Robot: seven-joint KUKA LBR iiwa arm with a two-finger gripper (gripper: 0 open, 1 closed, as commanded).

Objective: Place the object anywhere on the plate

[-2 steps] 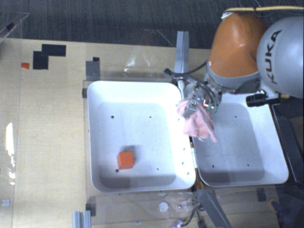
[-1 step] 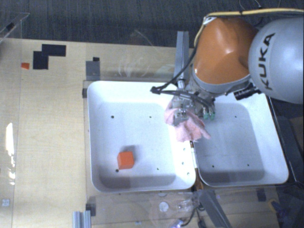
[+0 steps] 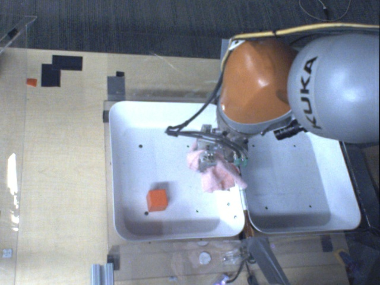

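An orange cube lies on the floor of the left bin, toward its front left. A pink, crumpled, soft-looking object sits at the right side of that bin, against the wall shared with the right bin. My gripper is directly over the pink object's upper edge and touches or overlaps it there. The grey and orange arm hides the gripper's top. The cube lies well to the left of the gripper, apart from it.
The right bin lies beside the left one, its back part covered by the arm. A black cable loops from the wrist over the left bin. Black and orange markers are on the bench at far left.
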